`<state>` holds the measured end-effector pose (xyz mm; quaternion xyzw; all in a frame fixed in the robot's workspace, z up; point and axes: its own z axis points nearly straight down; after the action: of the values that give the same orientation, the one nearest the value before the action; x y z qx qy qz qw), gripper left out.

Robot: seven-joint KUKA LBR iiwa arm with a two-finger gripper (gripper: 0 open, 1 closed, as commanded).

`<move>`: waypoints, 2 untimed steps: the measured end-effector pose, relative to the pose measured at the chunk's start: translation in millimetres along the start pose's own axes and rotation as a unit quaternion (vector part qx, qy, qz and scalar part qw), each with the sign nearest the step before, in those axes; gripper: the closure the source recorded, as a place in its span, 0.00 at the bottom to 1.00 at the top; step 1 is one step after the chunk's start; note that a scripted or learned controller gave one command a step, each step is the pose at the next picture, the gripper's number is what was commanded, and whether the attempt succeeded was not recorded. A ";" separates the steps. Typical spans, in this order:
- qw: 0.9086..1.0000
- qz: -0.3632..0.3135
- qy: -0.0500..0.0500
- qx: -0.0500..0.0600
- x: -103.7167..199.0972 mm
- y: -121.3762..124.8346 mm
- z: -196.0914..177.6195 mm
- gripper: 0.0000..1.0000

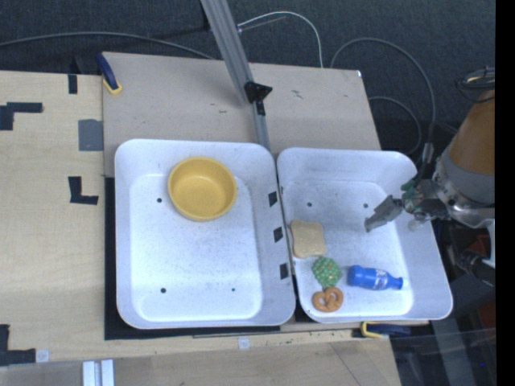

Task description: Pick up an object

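Camera view: my gripper (385, 213) sits over the right bin (354, 167), near its right wall, nothing visibly between the fingers; can't tell how wide they're spread. Pick not started. Candidates all lie at the bin's front: tan block (307, 238), green ball (326, 270), pretzel (327, 299), blue bottle (373, 278). Yellow bowl (202, 187) in left bin (137, 240). Whole descend-and-grasp left.
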<state>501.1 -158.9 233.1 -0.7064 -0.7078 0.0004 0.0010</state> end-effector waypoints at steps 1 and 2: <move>1.000 0.000 0.000 0.000 -0.2 0.0 -0.1 0.00; 1.000 0.001 0.000 0.002 -1.5 -4.5 44.1 0.00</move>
<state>496.4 -160.4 189.0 -0.7070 -0.7072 0.0020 0.0027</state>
